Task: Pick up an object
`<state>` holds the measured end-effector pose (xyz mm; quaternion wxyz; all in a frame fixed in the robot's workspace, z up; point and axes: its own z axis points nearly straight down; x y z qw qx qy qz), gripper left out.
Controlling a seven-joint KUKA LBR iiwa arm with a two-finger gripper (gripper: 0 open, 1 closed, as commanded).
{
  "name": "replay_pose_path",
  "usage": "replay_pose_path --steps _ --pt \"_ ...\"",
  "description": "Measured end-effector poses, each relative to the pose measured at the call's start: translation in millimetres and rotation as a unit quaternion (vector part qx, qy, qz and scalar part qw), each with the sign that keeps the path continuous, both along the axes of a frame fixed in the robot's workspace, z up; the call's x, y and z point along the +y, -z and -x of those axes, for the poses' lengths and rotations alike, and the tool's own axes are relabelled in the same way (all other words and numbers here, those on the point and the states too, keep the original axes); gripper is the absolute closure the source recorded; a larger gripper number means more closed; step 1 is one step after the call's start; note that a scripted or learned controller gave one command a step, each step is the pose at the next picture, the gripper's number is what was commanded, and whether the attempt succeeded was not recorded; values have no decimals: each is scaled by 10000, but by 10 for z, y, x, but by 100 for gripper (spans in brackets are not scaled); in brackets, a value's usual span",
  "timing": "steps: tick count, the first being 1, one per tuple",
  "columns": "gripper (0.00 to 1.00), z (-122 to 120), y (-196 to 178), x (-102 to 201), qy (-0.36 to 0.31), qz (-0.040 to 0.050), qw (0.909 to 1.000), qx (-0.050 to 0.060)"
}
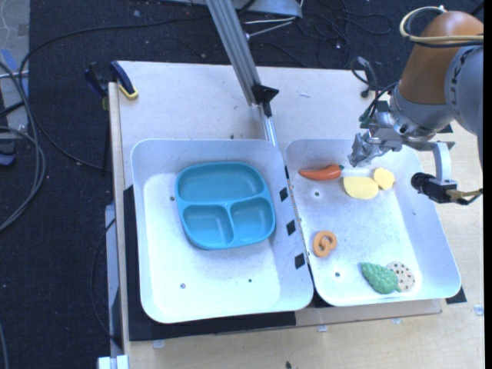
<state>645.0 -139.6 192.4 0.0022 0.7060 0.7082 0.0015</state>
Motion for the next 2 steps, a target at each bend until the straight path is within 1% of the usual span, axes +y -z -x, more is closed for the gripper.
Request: replay_pose_path --steps 1,2 --pt "100 -71 -536 85 -1 0 10000 1" --pt "100 -62 -417 577 -5 -2 10000 23"
